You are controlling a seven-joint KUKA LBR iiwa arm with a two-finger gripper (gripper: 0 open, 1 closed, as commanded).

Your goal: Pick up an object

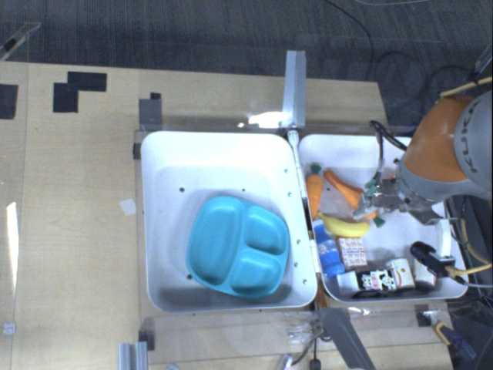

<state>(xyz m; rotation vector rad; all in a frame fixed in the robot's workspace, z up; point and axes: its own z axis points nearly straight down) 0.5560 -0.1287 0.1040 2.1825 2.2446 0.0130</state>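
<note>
Hovering low in the right white shallow bin [339, 146], my claw [377, 199] is just above the yellow curved plastic banana [346, 226], near its right end and beside the orange carrot-shaped toy [343, 187]. I cannot tell how the claw is set; this part is too small and blurred. I judge the banana light, stiff and a bit slippery, so I would take it across its thick middle, not the tapering tip.
</note>
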